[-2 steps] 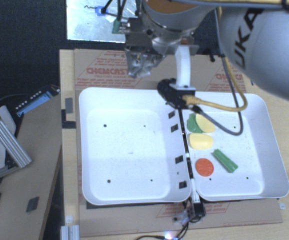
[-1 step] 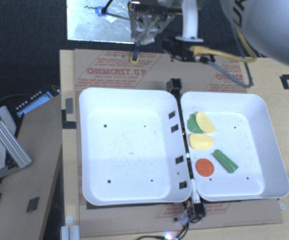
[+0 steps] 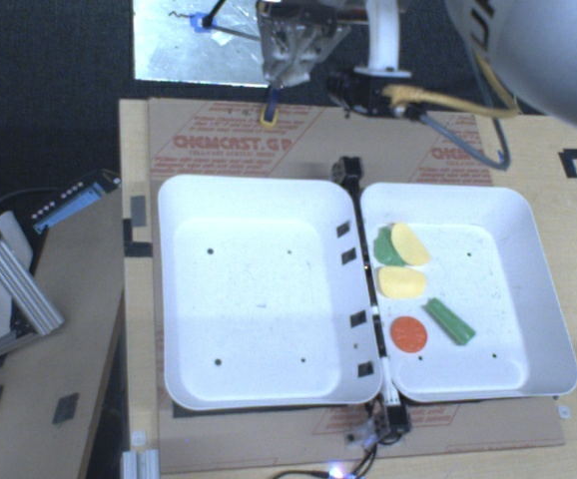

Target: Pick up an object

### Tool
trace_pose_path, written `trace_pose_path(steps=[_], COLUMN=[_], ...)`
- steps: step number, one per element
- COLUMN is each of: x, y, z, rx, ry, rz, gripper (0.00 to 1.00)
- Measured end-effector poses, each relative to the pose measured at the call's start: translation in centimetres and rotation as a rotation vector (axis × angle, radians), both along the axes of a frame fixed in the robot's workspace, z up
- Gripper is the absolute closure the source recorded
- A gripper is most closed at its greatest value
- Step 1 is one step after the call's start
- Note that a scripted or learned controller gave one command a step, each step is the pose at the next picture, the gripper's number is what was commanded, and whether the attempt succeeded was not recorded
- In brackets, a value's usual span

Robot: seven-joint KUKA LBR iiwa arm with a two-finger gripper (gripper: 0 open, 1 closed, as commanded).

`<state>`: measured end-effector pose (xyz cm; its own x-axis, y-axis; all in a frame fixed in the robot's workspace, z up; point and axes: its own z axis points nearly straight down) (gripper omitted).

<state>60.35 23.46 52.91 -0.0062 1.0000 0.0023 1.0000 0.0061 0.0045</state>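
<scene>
Nothing picked yet. My claw (image 3: 287, 63) hangs above the desk's far edge, can't tell its state. The orange disc (image 3: 409, 334) and other pieces sit in the right bin (image 3: 528, 257), untouched.

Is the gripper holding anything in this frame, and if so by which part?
Nothing is seen held. The gripper is raised above the bench behind the bins, with nothing visible between its fingers; the objects lie in the right bin.
</scene>
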Motion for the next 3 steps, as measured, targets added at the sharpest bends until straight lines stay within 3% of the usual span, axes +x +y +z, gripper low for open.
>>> trace_pose_path(steps=[3], x=[0.0], y=[0.1], z=[3.4], rx=[0.003], ry=[-0.005], rz=[0.011], gripper=[1.00])
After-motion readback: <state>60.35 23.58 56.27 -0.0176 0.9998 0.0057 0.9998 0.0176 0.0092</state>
